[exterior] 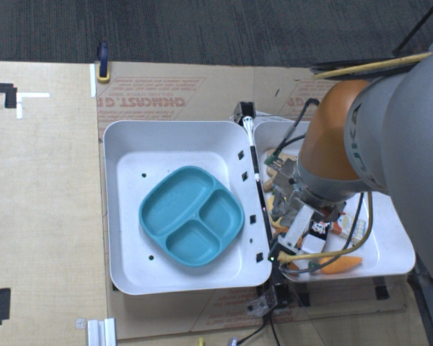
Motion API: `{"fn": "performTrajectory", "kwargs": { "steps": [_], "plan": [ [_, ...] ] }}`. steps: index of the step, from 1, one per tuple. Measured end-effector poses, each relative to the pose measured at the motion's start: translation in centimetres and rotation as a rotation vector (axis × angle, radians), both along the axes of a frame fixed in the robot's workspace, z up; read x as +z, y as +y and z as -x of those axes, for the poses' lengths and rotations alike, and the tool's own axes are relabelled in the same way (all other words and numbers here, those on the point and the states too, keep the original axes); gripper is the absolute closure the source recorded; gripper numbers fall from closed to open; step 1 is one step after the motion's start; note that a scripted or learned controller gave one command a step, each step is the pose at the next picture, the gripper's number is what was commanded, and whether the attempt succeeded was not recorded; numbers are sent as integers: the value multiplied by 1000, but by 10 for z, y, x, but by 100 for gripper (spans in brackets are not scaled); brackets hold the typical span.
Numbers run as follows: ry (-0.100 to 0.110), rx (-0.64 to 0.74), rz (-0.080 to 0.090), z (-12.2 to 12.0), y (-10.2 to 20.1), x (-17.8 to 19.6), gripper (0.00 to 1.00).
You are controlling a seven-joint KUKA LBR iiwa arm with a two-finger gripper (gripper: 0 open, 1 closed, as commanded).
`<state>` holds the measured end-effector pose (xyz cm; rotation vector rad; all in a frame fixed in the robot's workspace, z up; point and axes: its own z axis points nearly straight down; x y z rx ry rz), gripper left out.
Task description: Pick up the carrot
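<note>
The carrot (342, 264) is an orange, tapered piece lying near the front edge of the right bin (390, 254). Cables partly cross it. My gripper (294, 225) reaches down into the left part of that bin, close to the wall shared with the left bin. It sits up and to the left of the carrot, a short way apart. The grey arm with its orange band (335, 139) covers most of the right bin and hides much of what lies in it.
The left bin (123, 207) holds a blue divided plate (192, 215). Small yellowish and orange items (277, 206) show beside the gripper in the right bin. Cardboard lies under both bins, with the wooden bench to the left.
</note>
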<state>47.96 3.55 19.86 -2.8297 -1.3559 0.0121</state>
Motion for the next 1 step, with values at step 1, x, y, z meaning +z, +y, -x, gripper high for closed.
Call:
{"fn": "performTrajectory", "kwargs": {
  "steps": [1],
  "plan": [
    [-1,281,-1,3,36,-8,100]
  ]
}}
